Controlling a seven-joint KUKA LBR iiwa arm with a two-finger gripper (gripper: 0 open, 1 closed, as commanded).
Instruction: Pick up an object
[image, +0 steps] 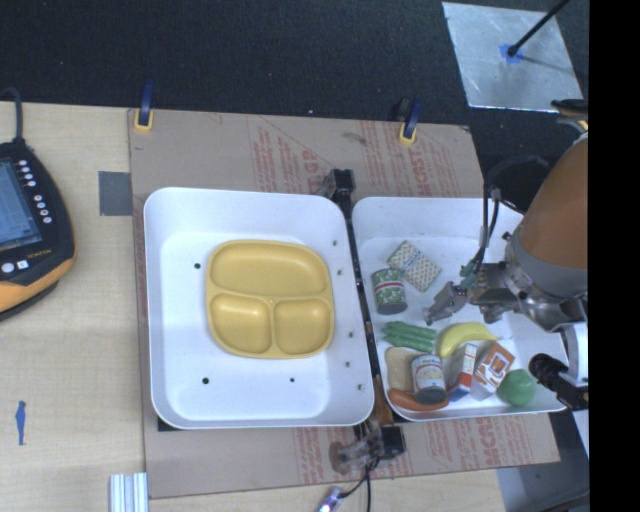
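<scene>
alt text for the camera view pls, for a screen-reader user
The gripper hangs over the right bin, among small items: a banana, two cans, a green ball, a small carton. The left bin holds a yellow divided plate. A pendant lies at the bench's left.

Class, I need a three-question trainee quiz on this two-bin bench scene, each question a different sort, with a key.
1. True or false: the yellow divided plate lies in the left bin.
2. Which lies nearest the tool? A) banana B) green ball C) checkered packet
3. Fill in: the plate has ___ compartments.

Key: 1 true; 2 A; 3 three.
</scene>
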